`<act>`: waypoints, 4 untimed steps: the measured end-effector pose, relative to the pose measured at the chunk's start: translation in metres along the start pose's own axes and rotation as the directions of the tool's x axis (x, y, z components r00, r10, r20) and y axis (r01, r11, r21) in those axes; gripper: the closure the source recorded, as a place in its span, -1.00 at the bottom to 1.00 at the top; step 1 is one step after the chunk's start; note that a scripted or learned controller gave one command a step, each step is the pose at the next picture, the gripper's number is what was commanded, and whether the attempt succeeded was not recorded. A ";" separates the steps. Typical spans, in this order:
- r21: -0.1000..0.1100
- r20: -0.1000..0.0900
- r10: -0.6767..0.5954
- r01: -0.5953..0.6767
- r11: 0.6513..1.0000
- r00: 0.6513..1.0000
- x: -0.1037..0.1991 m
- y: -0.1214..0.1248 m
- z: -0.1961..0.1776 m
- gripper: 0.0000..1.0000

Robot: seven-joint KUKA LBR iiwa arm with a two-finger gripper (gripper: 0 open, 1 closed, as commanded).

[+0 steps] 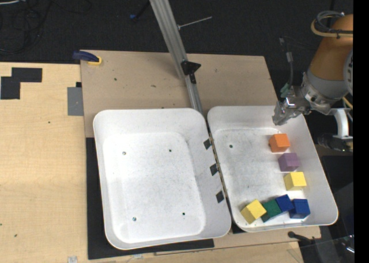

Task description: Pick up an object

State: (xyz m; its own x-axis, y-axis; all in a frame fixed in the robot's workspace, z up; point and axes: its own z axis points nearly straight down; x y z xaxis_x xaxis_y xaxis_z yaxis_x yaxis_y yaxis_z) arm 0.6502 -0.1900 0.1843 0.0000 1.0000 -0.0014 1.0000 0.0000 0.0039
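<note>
The right bin (242, 166) holds several small blocks. An orange block (279, 142) lies near its far right side, with a purple block (288, 161) and a yellow block (296, 180) below it. Along the near edge sit another yellow block (252, 211), a green block (270, 208) and two blue blocks (292, 205). My gripper (281, 115) hangs over the bin's far right corner, just above and behind the orange block. Nothing shows between its fingers.
The left bin (150, 175) lies beside the right one, joined by black clips (213, 169). A slanted metal rail (173, 42) runs from the top down to the bins' far edge. A wooden board (173, 80) lies behind the bins.
</note>
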 end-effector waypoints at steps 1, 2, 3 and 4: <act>-0.002 0.000 -0.001 0.001 1.000 1.000 0.002 0.001 -0.064 1.00; 0.004 -0.001 -0.004 0.004 1.000 1.000 0.002 0.002 -0.064 1.00; 0.007 -0.003 -0.003 0.003 1.000 1.000 0.043 -0.020 -0.068 1.00; 0.007 -0.004 -0.004 0.004 1.000 1.000 0.088 -0.039 -0.074 1.00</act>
State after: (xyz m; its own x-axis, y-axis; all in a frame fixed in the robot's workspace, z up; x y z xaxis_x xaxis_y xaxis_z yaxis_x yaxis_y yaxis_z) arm 0.6104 -0.1021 0.2581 -0.0042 1.0000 0.0027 1.0000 0.0042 -0.0033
